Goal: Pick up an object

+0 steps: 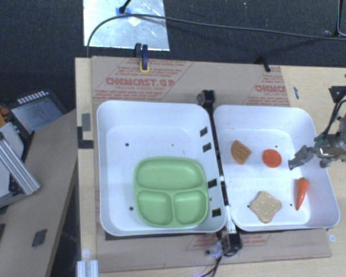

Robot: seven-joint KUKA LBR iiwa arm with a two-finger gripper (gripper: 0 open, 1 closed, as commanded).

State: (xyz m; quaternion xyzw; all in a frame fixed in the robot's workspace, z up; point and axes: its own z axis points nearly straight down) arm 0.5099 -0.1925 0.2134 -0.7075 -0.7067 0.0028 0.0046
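Tomato [271,158] lies just left of the claw [295,160], finger spacing unclear

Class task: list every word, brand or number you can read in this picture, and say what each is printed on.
"CHEMCAST" followed by blurred letters, perhaps "GP": red print on the brown sheet under the bins, above the left bin.
The same red print, partly legible, on that sheet above the right bin.
Fainter red print along the sheet's lower edge: too blurred to read.
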